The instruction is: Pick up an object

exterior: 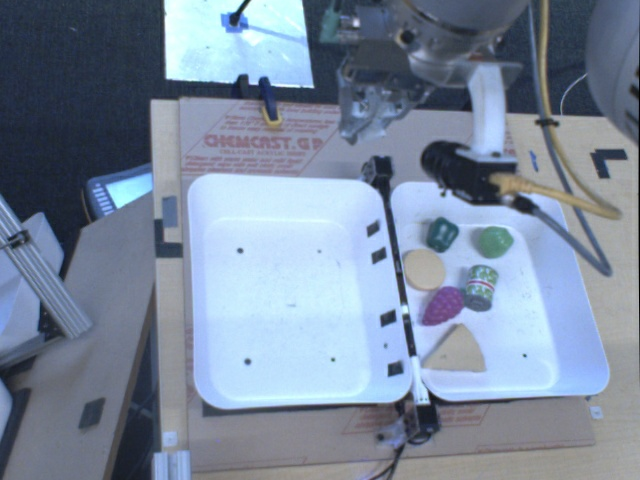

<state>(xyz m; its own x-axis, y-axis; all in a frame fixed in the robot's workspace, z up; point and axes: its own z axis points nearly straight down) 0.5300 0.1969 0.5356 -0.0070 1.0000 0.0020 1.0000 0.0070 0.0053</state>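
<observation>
Nearest the lens lies a flat tan wedge of toy cheese or bread (455,351), its broad edge toward the front wall of the right-hand white plastic bin (570,308) and its tip aimed up the bin, roughly toward the pincer; its long axis runs slightly across the bin.

All six small objects sit clustered in this bin's inner half, close to the divider, probably because they are meant to be grasped from one tray. Past the wedge, a magenta berry-shaped toy (443,306) lies tilted, its narrow end toward the wedge. Beside it stands a small red-and-green banded can (481,287), apparently upright. A pale round disc (424,269) lies flat, with no axis to speak of. A dark green pepper-like toy (441,234) and a bright green rounded toy (493,241) are the closest to the pincer.

That metal two-finger pincer (362,118) hangs beyond the bins' far rims, over the brown printed board (255,140), well apart from every object. Whether its tips are apart or together I cannot tell; nothing visible sits between them. The left white bin (200,298) lies beside.
</observation>
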